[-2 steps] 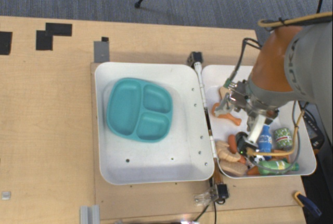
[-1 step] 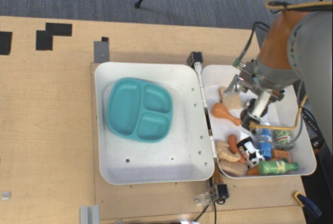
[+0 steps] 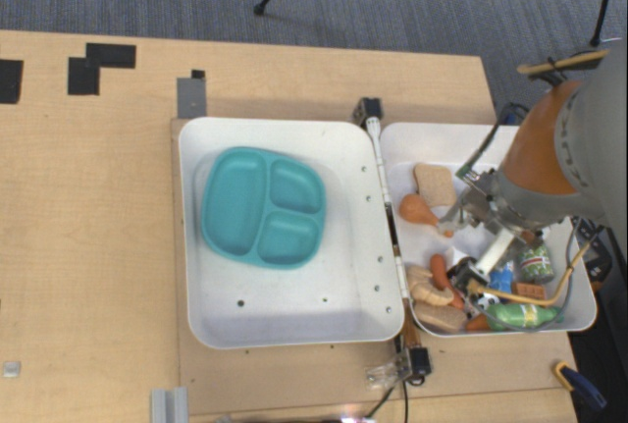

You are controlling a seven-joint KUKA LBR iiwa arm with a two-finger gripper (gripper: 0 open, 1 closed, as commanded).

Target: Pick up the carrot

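The carrot (image 3: 441, 275), a short orange-red piece, lies in the right bin (image 3: 396, 148) near its left wall, among other toy foods. My gripper (image 3: 463, 211) hangs low over the middle of that bin, up and to the right of the carrot and apart from it. The grey wrist with its orange band covers much of the bin's right half. An orange drumstick-shaped piece (image 3: 417, 209) sits just left of the gripper.
A tan bread slice (image 3: 435, 184) lies at the bin's back. Pale peanut-shaped pieces (image 3: 432, 295), a green bottle (image 3: 520, 316), a blue piece (image 3: 501, 280) and a green-red ball (image 3: 537, 264) crowd the front. The left bin (image 3: 294, 313) holds a teal divided plate (image 3: 263, 206).
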